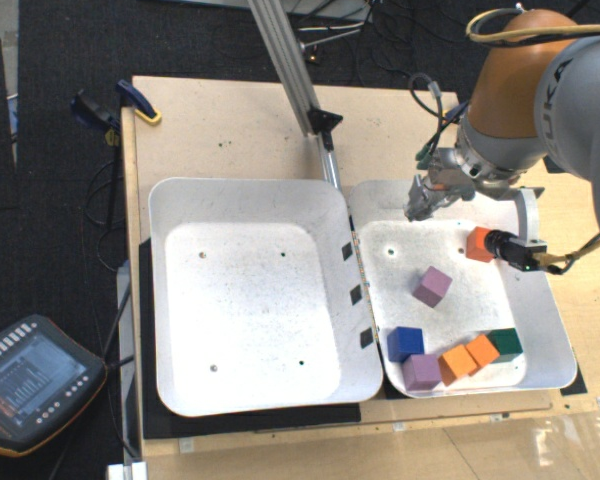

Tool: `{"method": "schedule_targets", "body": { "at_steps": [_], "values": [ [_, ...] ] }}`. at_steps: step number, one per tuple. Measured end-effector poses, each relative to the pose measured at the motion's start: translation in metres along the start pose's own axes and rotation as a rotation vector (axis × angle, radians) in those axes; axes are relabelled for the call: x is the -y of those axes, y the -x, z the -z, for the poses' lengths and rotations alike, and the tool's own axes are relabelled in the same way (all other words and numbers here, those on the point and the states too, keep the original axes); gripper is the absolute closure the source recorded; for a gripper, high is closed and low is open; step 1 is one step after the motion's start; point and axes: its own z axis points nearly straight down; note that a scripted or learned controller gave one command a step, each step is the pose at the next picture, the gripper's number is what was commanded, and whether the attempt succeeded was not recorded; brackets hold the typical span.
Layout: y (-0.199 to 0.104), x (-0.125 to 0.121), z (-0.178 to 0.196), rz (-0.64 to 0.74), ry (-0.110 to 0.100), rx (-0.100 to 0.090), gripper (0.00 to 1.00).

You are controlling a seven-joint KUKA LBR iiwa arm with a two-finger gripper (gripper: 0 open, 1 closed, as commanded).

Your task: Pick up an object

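Note:
The right bin (540,313) holds several small blocks. A purple cube (432,287) lies near its middle. Along the front edge sit a blue cube (405,343), a second purple cube (422,371), an orange cube (460,359) and a green block (503,344). Another orange block (478,243) rests at the right side, partly behind a black fitting on the arm. My gripper (421,202) hangs over the bin's far left corner, well above and behind the middle purple cube. Nothing shows between its fingers.
The left bin (170,268) stands beside the right one. A slanted metal pole (285,53) crosses the bench from the top and ends near the bins' shared back edge. A blue and yellow clamp (130,103) grips the bench's far left corner. A teach pendant (30,378) lies at lower left.

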Motion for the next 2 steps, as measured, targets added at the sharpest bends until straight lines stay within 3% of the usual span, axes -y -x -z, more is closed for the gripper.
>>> {"method": "schedule_targets", "body": {
  "at_steps": [2],
  "values": [
    [-0.113,-0.001,0.003,-0.001,-0.002,0.001,1.0]
  ]
}}
